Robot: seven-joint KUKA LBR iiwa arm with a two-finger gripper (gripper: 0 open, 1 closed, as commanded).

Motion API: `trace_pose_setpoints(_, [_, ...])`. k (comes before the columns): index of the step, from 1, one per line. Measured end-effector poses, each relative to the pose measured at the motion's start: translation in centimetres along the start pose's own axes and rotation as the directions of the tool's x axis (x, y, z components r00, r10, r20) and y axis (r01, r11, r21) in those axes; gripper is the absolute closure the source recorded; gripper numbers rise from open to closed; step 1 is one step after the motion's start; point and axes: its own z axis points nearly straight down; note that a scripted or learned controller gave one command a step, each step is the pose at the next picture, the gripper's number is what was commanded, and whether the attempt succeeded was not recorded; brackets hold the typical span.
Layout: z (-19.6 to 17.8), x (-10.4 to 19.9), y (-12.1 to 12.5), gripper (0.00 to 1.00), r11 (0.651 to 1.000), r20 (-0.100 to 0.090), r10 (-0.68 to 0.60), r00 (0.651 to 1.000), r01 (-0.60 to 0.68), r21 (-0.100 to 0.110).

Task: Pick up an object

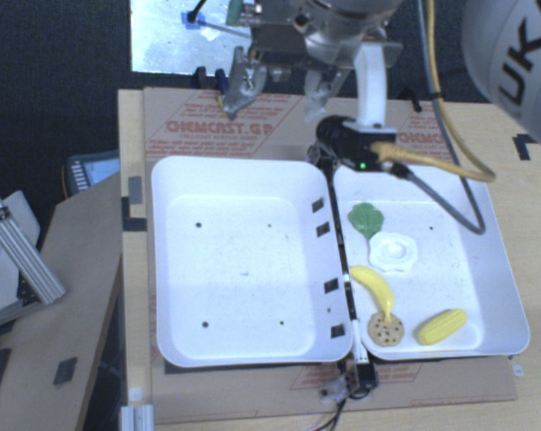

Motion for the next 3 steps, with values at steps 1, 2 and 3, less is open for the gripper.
trace_pose_setpoints(1, [0.0, 0.0, 0.0, 0.0, 1.0, 0.0, 0.0, 1.0, 0.0, 0.0])
trace_pose_setpoints(2, [0.0, 0.0, 0.0, 0.0, 1.0, 0.0, 0.0, 1.0, 0.0, 0.0])
trace_pose_setpoints(3, [0.0, 0.0, 0.0, 0.0, 1.0, 0.0, 0.0, 1.0, 0.0, 0.0])
